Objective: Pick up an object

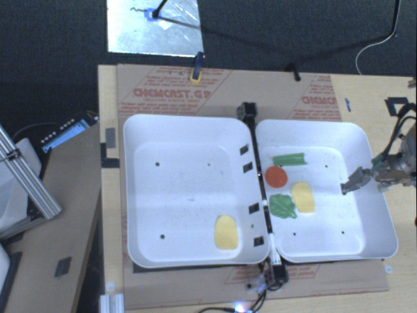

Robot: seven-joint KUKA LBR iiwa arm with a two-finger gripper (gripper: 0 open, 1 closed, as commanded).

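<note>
The right bin (339, 243) holds a green stick-shaped piece (289, 159), a red round piece (276, 177), a pale yellow oval piece (303, 197) and a green leafy piece (283, 206). A second yellow oval piece (226, 231) lies in the left bin (163, 142) near its front right corner. My gripper (355, 180) hangs over the right side of the right bin, well to the right of the yellow oval there. Nothing shows between its fingers.
The two bins meet at a black hinged divider (257, 194). They rest on a cardboard sheet (176, 90) on the bench. A shiny metal plate (155, 18) lies beyond the bench at the back left, and a metal frame (26, 188) stands at the far left.
</note>
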